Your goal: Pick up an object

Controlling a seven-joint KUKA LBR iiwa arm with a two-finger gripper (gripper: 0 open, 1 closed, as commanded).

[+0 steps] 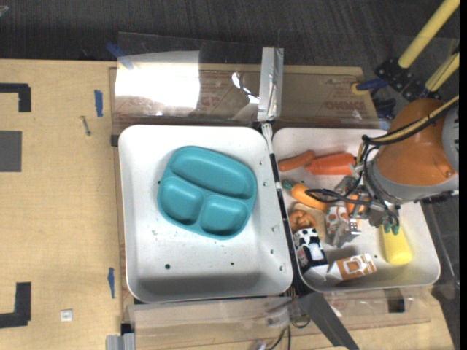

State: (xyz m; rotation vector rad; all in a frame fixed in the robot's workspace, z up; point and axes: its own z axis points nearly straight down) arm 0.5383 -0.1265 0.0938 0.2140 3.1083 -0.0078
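Note:
My gripper (349, 221) reaches down into the right bin (427, 268) from the right, under the orange band of the arm (416, 152). Its tip hangs over a clutter of small things near the bin's middle. An orange carrot-like toy (321, 162) lies at the bin's back. A small orange and green piece (305, 195) lies left of the tip. A black and white toy (310, 245) sits at the bin's left wall, a yellow bottle (398, 245) to the right, and a small white and orange box (354, 266) at the front.
The left bin (139, 261) holds a teal divided plate (207, 190). A clear plastic divider (268, 86) stands behind the bins. Cardboard covers the bench to the left. Yellow rods (434, 20) cross the upper right corner.

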